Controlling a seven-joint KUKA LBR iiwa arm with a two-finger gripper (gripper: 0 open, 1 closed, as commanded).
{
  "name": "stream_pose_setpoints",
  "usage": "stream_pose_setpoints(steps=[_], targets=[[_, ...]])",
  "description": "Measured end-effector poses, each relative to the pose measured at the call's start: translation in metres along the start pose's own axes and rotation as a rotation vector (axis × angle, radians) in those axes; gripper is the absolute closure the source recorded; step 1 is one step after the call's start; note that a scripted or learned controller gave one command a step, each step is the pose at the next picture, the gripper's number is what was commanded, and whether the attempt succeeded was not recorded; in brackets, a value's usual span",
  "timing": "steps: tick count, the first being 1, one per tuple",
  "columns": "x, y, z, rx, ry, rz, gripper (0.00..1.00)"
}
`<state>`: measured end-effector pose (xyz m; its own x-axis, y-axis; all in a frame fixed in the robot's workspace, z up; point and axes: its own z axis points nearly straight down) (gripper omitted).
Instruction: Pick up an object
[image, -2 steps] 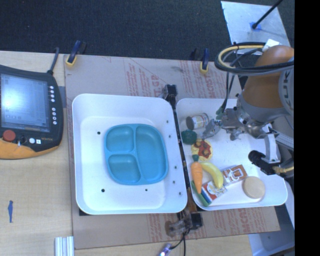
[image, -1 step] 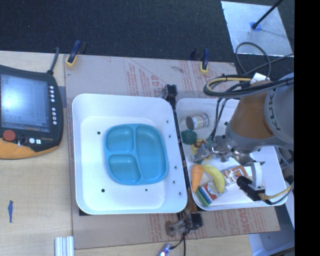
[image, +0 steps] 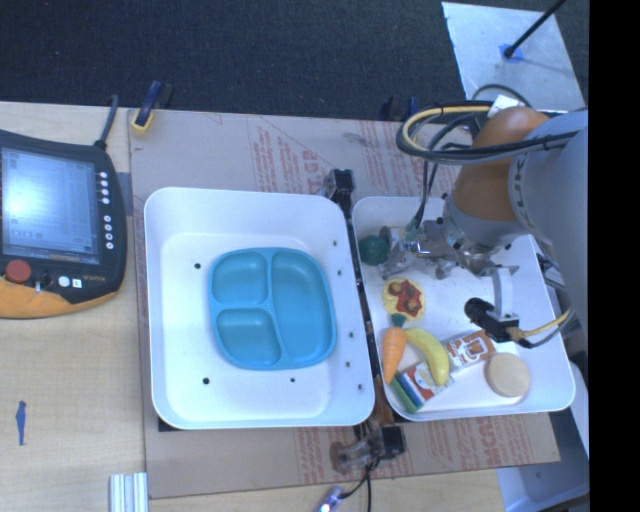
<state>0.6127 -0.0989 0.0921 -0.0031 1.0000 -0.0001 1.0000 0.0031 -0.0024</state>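
Note:
In the right bin (image: 540, 400) lie several toy items: a small teal piece (image: 375, 247) at the far left corner, a round pizza-like disc (image: 404, 297), an orange carrot (image: 394, 350), a yellow banana (image: 430, 354), a small printed carton (image: 455, 362) and a beige round biscuit (image: 507, 377). My gripper (image: 418, 250) hangs low over the far part of this bin, just right of the teal piece and just beyond the pizza disc. Nothing can be seen held in it. The wrist and cables hide the bin's far right part.
The left bin (image: 170, 300) holds a blue divided plate (image: 271, 306). A teach pendant (image: 55, 225) lies on the bench at the far left. A black clamp (image: 342, 183) sits at the bins' shared far edge. The grey arm (image: 530, 190) covers the right side.

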Motion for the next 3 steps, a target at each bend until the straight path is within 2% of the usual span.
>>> stream_pose_setpoints(steps=[1, 2, 3], targets=[[0.003, -0.038, 0.001, 0.003, -0.001, -0.002, 0.00], [0.002, -0.035, -0.014, -0.004, -0.003, -0.005, 1.00], [0.002, -0.036, -0.012, 0.001, -0.003, -0.005, 0.00]])
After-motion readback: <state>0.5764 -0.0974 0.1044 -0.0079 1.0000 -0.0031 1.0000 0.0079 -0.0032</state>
